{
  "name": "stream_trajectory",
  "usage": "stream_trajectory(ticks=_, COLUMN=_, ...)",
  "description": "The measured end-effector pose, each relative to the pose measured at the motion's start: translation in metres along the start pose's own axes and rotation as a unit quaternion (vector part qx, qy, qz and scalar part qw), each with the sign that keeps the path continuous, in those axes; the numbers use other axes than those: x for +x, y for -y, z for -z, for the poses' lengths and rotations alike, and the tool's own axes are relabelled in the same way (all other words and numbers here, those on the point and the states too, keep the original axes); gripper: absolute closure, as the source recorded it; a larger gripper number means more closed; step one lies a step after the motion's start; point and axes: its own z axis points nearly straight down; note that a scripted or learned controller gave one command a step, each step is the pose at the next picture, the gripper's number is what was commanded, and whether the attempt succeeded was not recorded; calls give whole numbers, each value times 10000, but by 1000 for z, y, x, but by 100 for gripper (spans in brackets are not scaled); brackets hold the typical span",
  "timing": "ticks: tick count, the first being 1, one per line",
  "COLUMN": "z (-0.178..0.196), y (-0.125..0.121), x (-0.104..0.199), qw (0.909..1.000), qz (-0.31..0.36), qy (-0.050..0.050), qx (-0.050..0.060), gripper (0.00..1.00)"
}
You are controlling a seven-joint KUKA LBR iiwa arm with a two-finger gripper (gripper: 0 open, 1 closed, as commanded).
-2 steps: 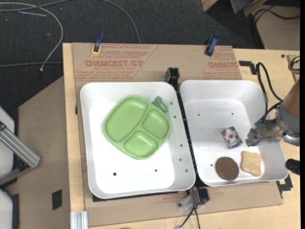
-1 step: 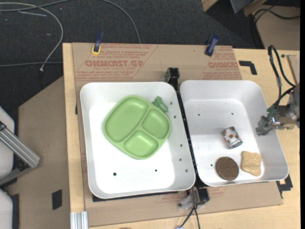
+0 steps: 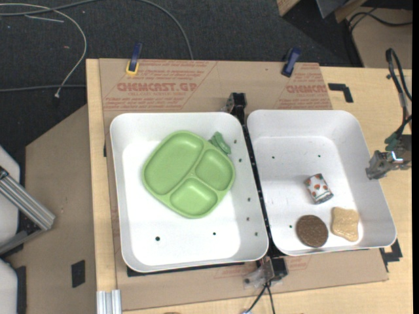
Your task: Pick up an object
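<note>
Pale wooden bench carries a brown printed cardboard sheet, held at its far edge by two blue clamps, under two shallow white bins side by side. Left bin: light green three-compartment plastic plate, a small dark green item touching its upper right rim. Right bin: small white can with red markings lying tilted; nearer the front rim a round brown disc and a tan biscuit-like piece, just beside each other. Gripper sits at the right bin's outer rim, apart from all objects; finger state cannot be told, too small. Dark carpet with loose cables beyond.
</note>
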Motion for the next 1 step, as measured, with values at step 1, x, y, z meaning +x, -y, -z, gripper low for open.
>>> stream_trajectory(ticks=1, z=0, y=-31, x=54, qw=10000, qz=34, qy=-18, qx=11, gripper=100)
